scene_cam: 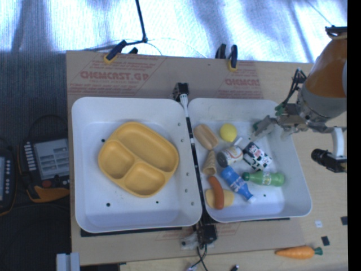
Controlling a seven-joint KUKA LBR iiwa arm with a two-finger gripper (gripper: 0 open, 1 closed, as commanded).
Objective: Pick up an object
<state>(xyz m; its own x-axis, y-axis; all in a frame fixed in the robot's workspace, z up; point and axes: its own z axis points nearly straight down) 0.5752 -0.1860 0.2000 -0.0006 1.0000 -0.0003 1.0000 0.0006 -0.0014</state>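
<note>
Gripper (265,124) hovers at the right bin's (293,208) upper right edge, fingers apart, nothing between them. Toys cluster mid-bin, lower left of it: yellow ball (228,132), cow figure (257,157), green bottle (265,178).

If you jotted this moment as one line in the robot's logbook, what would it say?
gripper: above right bin, holding nothing | yellow ball, cow toy, green bottle, blue bottle: lying in right bin | yellow tray: left bin
</note>
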